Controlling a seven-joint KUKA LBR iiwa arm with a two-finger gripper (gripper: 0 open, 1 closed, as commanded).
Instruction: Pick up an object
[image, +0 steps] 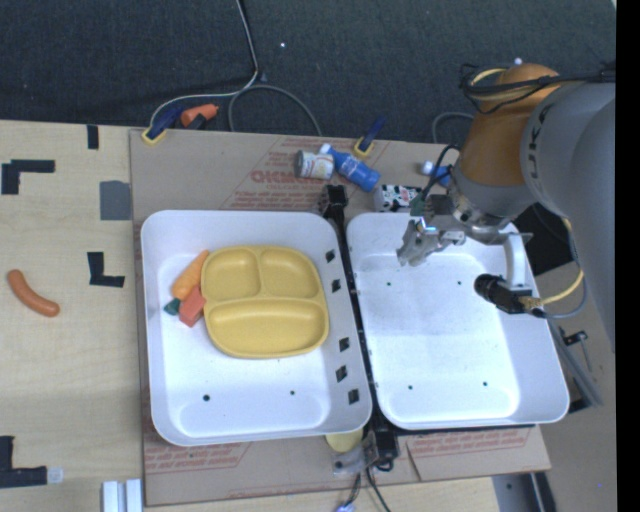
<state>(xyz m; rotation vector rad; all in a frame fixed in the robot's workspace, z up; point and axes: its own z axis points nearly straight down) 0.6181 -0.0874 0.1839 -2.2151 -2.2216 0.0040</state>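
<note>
The arm (560, 130) is showing a bulky grey shell, an orange band, black cables looping around it, and a silvery metal gripper (418, 243).

The wooden surface (70, 400) carries a cardboard sheet (250, 175) with two white bins: left bin (240, 410) at nine o'clock, right bin (450, 360) at three. An orange sausage (32, 293) lies at far nine o'clock; a bottle (340, 165) lies at twelve.

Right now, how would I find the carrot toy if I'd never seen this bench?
Look in the left white bin. A big yellow divided plate lies there, and the carrot toy is tucked against the plate's left edge. It is the slim orange stick, above a small red and green piece.
</note>
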